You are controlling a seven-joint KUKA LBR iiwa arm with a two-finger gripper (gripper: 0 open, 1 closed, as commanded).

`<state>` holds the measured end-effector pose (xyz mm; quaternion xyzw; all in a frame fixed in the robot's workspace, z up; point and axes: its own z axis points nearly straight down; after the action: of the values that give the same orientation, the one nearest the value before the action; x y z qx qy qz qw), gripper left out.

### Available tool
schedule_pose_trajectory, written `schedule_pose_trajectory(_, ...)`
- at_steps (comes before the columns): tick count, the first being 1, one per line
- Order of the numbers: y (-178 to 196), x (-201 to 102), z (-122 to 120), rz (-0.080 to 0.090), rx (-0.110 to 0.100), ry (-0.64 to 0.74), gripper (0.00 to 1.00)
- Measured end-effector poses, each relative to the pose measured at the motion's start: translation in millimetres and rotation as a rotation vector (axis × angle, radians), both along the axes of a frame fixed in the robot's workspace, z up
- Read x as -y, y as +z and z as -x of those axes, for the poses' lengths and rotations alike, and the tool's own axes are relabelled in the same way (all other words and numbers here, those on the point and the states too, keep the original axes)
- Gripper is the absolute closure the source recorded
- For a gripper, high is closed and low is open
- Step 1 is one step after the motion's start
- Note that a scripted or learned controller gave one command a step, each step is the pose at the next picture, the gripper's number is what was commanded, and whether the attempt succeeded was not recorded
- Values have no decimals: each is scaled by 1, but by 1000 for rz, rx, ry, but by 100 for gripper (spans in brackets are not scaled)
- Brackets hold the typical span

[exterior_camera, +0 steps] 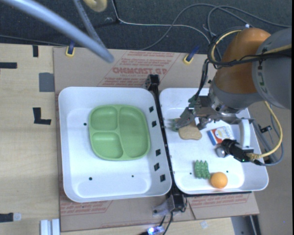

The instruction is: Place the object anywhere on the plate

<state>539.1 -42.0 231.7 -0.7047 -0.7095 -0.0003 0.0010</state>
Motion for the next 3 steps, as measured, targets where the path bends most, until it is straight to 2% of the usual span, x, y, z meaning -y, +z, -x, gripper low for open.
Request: schedule_pose_trajectory(3,3,-171,32,1,-2,1,100)
